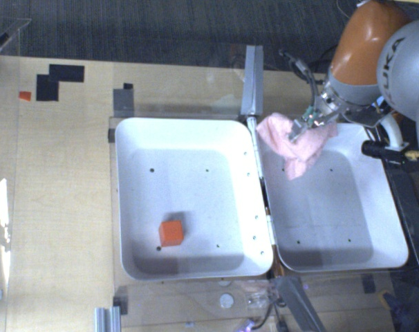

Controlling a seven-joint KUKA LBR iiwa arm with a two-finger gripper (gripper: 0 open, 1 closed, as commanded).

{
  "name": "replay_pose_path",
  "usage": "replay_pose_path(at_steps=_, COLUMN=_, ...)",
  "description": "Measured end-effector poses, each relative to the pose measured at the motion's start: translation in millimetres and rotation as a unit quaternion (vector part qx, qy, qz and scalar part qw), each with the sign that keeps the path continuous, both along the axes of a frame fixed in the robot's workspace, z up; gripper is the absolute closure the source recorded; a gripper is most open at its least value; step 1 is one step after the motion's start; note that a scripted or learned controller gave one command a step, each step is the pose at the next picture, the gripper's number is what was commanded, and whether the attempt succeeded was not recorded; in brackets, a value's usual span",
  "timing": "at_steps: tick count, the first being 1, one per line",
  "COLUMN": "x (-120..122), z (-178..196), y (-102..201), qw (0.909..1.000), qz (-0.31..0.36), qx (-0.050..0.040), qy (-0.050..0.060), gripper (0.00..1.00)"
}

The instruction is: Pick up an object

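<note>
The two-finger gripper [310, 121] sits at the far edge of the right bin, fingers closed on a crumpled pale pink cloth [294, 142]. The cloth is pinched at its upper right part and hangs from the fingers, with one lobe bulging left toward the divider between the bins and a narrower tail drooping down over the bin's floor. Whether the tail's tip touches the floor cannot be judged from this angle.

Arm: the grey KUKA arm with the orange band [375, 43] comes in from the right, the orange section above the wrist, the grey housing beside it at the frame's right edge.

Right shallow white bin [348, 244]: holds the pink cloth at its far left corner, partly overlapping the rim there.

Left shallow white bin [189, 158]: one small orange block [171, 233] lies on the floor, in the near left part, well apart from the cloth and from the gripper. It casts a short dark shadow at its lower left.

The two bins stand side by side, rims touching along a metal divider rail [252, 81] that runs away from the viewer. Both rest on a light wooden bench [57, 206]. A few black patches and a tiny orange mark [25, 96] sit on the bench at far left.
</note>
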State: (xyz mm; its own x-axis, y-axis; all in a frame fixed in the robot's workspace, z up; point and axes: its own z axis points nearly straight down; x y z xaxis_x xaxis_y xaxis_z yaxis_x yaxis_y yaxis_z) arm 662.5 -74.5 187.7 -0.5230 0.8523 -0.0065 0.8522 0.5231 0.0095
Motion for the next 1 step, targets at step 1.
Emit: replay_pose_path(at_steps=1, x=2.2, z=-1.3, y=53.2, qw=0.9996, qz=0.029, qx=0.0000, qy=0.001, gripper=1.00)
